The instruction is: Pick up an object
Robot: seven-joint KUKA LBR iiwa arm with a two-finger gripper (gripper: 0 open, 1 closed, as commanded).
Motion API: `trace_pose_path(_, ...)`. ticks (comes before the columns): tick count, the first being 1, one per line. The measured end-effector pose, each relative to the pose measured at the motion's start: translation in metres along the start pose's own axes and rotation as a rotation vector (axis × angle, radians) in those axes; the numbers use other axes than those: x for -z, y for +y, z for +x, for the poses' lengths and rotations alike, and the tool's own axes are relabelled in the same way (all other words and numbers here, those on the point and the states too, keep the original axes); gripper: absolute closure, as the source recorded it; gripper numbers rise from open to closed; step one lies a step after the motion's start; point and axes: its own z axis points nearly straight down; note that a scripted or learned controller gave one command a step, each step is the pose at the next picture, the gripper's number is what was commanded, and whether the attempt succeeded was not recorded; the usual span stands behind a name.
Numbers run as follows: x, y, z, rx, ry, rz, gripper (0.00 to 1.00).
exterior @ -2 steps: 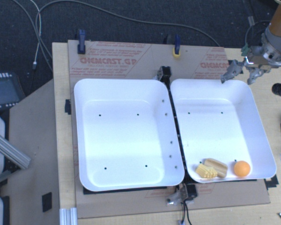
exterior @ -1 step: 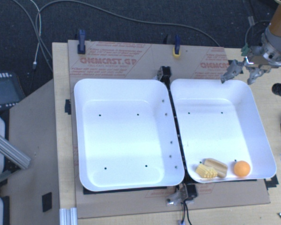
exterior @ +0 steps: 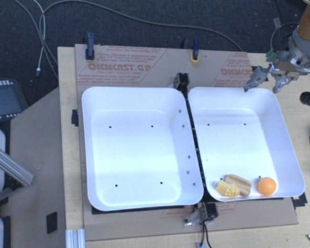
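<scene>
Your gripper [exterior: 265, 81] hangs at the far right corner of the right bin [exterior: 279, 112], just above its back rim, fingers spread apart with nothing between them. All three candidates sit at the opposite end of that same bin, against the near wall: an orange ball [exterior: 267, 185] toward the near right corner, and to its left a tan oblong piece [exterior: 238, 181] with a yellow corn-like piece [exterior: 227, 189] touching its near-left side. So the move runs along the bin's length, from the back rim down toward the near edge, with little sideways shift for the ball and a modest drift left for the other two. The ball stands apart from its neighbours and looks like the cleaner target, though it lies near the wall, which may crowd one finger. The tan piece has its long axis running roughly left to right; you would likely want the fingers closing across it. The left bin [exterior: 93, 138] plays no part here.
</scene>
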Motion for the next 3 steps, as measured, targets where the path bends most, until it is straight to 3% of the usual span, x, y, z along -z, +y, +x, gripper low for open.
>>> trace_pose_path(3, 0.0, 0.0, 0.0, 0.0, 0.0, 0.0, 0.0)
